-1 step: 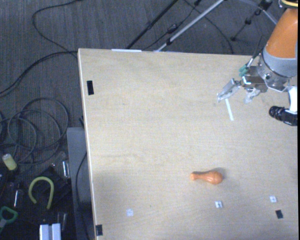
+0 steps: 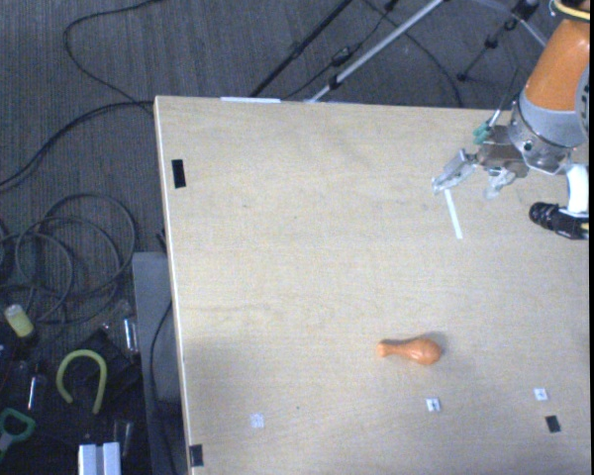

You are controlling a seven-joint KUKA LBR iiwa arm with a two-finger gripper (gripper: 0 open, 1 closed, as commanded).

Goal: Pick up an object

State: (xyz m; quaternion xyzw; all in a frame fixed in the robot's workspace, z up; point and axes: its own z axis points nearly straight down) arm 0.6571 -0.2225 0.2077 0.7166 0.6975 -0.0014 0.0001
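- End effector (image 2: 478,174) at upper right of table (image 2: 277,265), up near far edge, fingers spread wide, nothing between them.
- Thin white stick (image 2: 454,216) lies just below/left of it on the table; seems apart from the fingers, but too small to be sure.
- Likely target: orange pear-shaped obj (image 2: 412,350), lying on its side low-centre, narrow neck pointing left, fat end right. Well apart from end effector.
- Step in hand, as I judge: approach, no grasp yet.
- To do well: travel high, centre over the fat end w/ fingers either side of it, not along the long axis; descend straight, close only when low.
- Risk: rounded body may roll or squirt out if off-centre; neck prob. too slim for a firm grip.
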